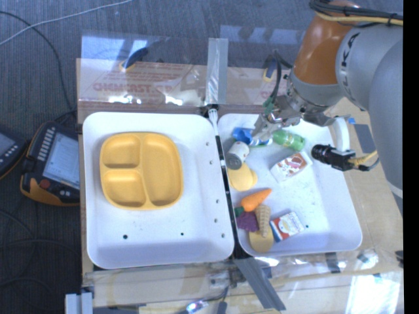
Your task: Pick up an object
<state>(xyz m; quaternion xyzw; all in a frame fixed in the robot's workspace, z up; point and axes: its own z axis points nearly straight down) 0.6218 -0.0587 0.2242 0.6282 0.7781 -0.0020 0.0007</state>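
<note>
Several toys crowd gripper (pixel 265 131) — green bottle (pixel 289 139), cup (pixel 237 153).

We see dark grey carpet (pixel 52 70) around the bench, with a thin white cable (pixel 65 18) trailing across it. A handheld control pendant (pixel 51 165) lies at left. Clear plastic sheeting (pixel 150 77) catches glare behind the bins.

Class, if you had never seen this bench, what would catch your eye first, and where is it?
The big yellow three-compartment plastic plate lies alone in the left white bin. The grey arm's orange band looms at upper right, its gripper low over the right bin's far end. There small toys cluster, among them an orange carrot.
</note>
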